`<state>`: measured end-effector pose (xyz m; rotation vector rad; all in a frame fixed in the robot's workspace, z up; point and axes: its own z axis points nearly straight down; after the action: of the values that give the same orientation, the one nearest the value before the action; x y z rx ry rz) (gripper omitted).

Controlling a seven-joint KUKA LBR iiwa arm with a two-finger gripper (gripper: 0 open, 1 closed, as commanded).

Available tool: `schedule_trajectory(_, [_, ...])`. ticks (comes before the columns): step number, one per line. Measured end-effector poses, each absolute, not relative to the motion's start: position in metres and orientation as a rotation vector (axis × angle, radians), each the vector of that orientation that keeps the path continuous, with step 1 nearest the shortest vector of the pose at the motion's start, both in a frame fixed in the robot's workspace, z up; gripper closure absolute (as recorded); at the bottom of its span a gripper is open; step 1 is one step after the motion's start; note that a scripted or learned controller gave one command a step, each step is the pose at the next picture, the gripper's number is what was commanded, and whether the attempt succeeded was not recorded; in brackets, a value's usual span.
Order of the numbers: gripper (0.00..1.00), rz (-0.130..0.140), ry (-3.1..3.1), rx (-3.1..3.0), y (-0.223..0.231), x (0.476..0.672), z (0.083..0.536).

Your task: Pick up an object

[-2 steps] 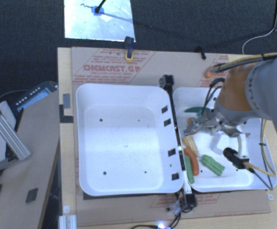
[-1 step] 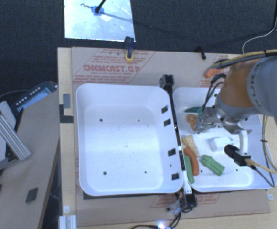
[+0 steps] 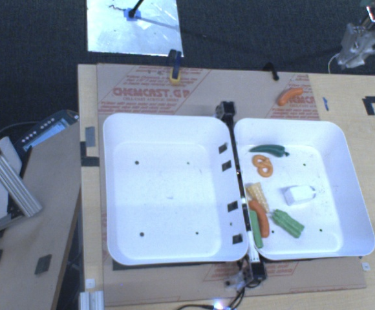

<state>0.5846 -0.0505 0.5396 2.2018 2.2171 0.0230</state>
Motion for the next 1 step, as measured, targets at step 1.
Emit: schedule_trajectory(1, [1.0, 0.002, 2.215, 2.219, -0.1053, 0.6569, 0.5346])
